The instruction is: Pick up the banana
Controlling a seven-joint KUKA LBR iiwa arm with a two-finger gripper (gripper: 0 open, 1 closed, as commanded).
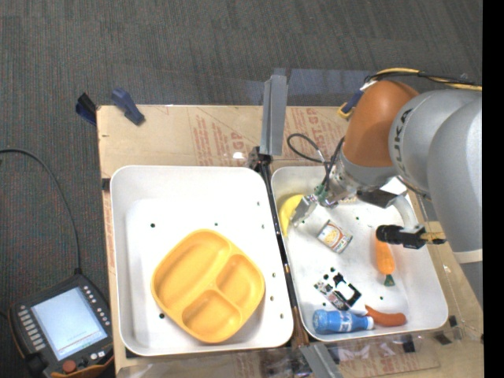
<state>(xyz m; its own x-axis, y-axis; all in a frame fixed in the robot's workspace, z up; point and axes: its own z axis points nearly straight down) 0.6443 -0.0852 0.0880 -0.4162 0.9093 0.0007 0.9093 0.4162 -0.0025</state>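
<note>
Banana [288,208] sits tucked against the right bin's [438,290] far-left wall, so the jaws [305,209] come in angled. Can't tell if they're clenched.

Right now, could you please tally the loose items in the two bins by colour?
Yellow: 2 (divided plate, banana)
Orange: 2 (carrot, chili-like piece)
Blue: 1 (bottle)
White: 1 (small can)
Black-and-white: 1 (small item)
Total: 7
</note>
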